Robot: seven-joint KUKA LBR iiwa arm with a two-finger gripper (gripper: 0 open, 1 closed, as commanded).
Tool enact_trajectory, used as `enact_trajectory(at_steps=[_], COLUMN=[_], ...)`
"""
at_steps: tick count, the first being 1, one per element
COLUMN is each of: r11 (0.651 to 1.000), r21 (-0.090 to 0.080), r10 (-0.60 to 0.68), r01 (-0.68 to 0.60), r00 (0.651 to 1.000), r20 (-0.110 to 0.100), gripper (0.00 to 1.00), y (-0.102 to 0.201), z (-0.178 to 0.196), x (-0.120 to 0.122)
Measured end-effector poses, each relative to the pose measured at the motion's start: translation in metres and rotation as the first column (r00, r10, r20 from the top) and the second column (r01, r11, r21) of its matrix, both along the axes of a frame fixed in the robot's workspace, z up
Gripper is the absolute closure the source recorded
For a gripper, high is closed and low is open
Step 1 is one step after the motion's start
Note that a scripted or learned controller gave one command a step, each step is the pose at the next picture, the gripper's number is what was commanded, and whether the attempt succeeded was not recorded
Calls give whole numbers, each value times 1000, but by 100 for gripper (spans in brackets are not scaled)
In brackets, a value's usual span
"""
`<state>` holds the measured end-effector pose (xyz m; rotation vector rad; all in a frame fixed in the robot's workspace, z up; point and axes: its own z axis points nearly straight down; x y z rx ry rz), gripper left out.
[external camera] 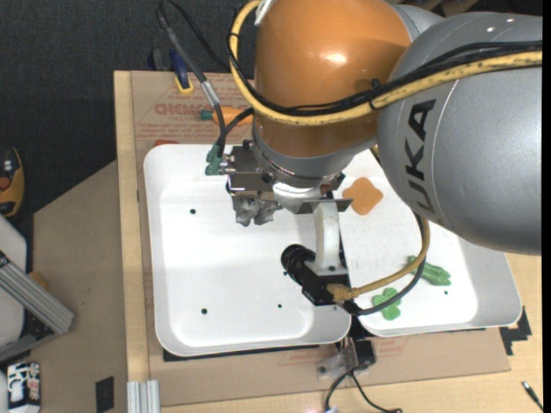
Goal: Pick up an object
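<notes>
My gripper hangs low over the upper middle of the left bin, under the big orange band of the arm. The arm's bulk hides most of it. An orange block lies in the right bin near the divide, just right of the wrist. Two green pieces rest toward that bin's front: one further right, one near the front rim. Nothing shows under the gripper on the white floor.
A black cable fitting and a yellow hose dangle from the arm across the seam between the bins. Both bins sit on a cardboard sheet. Metal rails lie off the bench at left.
</notes>
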<state>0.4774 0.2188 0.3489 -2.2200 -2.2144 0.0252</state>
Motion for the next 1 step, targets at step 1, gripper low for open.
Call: enact_trajectory(at_steps=[1], r11=[1000], r21=[16], r10=[5], r01=[-5], r00=[999], r20=[33], gripper=[100], y=[6], z=[166], x=[2])
